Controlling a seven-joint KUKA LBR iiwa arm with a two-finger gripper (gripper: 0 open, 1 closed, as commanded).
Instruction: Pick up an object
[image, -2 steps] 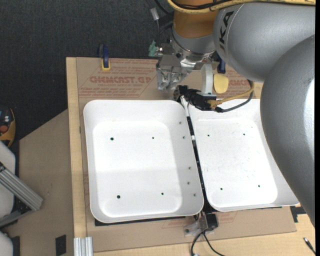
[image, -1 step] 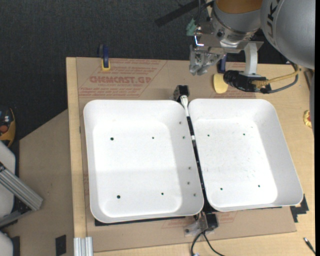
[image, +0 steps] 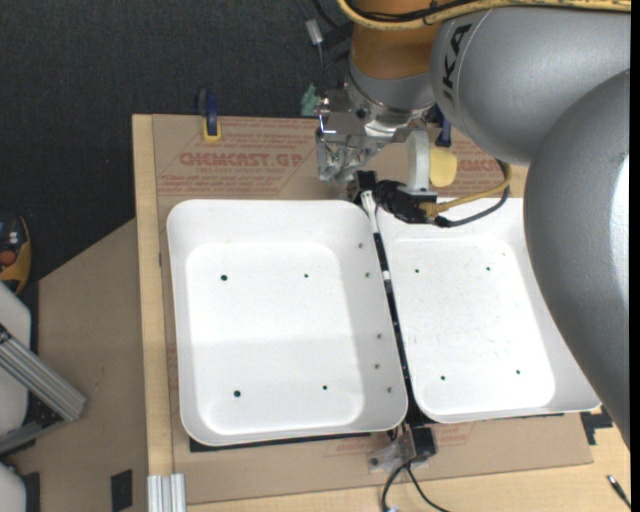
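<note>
My gripper (image: 337, 163) hangs over the brown board behind the bins, just past the far right corner of the left bin (image: 200, 330). It is small and metallic under the grey arm with the orange band (image: 395, 35). The right bin (image: 540, 390) lies beside the left one, and part of it is hidden under the arm. Both bins have plain white floors with a few small dark dots.
The two bins meet along a dark seam (image: 388, 290). A blue clamp (image: 210, 112) grips the board's far edge on the left. Cables and a small connector (image: 412, 447) sit at the near edge. The large grey arm covers the right side.
</note>
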